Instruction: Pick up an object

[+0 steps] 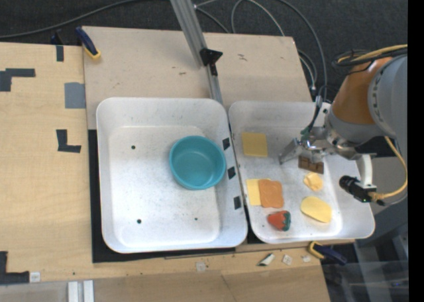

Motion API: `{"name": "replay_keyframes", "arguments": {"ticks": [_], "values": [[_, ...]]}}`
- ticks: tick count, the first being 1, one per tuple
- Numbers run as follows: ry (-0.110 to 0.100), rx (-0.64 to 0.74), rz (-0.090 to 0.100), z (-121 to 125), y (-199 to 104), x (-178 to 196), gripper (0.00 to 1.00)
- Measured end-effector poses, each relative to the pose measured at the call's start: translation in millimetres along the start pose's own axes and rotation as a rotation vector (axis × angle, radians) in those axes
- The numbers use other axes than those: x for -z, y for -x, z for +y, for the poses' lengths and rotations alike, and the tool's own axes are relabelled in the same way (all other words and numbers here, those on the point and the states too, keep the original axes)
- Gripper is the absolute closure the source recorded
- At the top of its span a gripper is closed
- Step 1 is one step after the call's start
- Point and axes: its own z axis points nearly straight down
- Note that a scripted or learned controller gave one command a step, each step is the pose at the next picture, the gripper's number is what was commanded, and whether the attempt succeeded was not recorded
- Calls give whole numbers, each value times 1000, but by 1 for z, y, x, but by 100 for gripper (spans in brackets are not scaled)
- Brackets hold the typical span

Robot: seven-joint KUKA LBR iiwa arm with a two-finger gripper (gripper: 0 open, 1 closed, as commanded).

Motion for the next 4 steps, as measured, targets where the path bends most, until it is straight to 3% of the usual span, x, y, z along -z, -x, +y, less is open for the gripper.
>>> {"name": "replay_keyframes", "arguments": {"ticks": [1, 3, 4], "values": [[4, 2, 1, 1, -1, 12, 100], [-2, 0, 5, 10, 3, 111, 100], [-7, 6, 9, 18, -59, 108, 100]]}}
